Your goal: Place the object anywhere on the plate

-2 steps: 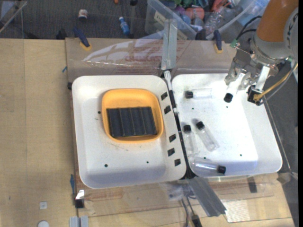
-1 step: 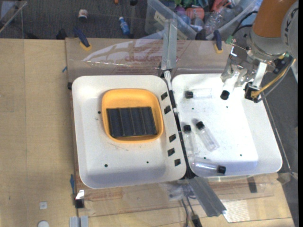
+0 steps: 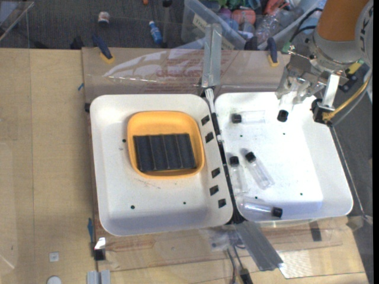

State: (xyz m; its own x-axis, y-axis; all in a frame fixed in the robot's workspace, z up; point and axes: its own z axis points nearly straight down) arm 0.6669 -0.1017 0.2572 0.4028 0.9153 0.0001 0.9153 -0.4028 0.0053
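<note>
Gripper [image 3: 298, 90] holds a small clear vial [image 3: 284, 106]. Move it slowly over the yellow plate [image 3: 166, 121], then let go low.

No legible text, label, brand or number anywhere. Faint reddish printing on clear sheet [image 3: 160, 70] behind bins, too blurred to read. Vials [image 3: 257, 170] in right bin [image 3: 308, 158], orange plate [image 3: 166, 123], dark ribbed block [image 3: 164, 152]: no markings seen.
</note>
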